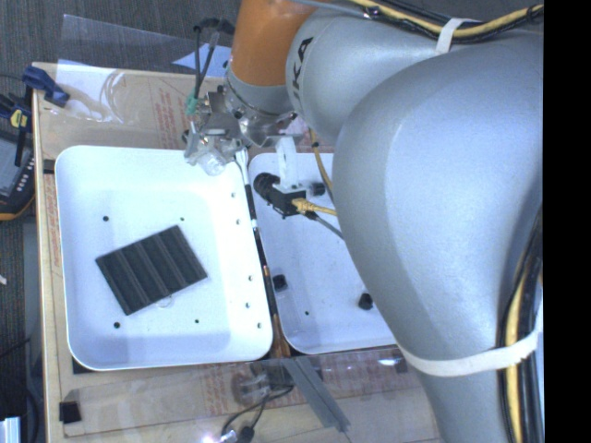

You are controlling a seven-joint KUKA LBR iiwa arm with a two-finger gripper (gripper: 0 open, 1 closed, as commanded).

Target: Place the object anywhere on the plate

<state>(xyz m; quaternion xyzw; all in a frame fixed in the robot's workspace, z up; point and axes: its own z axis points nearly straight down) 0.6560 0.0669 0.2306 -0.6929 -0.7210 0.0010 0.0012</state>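
Note:
A dark grey ribbed plate (150,268) lies flat in the left white bin (83,173), left of its middle and turned at a slant. My gripper (209,151) hangs over the bin's far right corner, well up and to the right of the plate. A pale, glassy bit shows at the gripper's tip, too blurred to name. The grey arm with its orange band (268,26) hides most of the right bin (314,330).
The rim between the two bins (259,257) runs just right of the plate. A black plug with a yellow cable (277,195) hangs over the right bin. Two small dark spots (277,282) sit on the right bin's floor. Tools lie at the bench's left edge (14,169).

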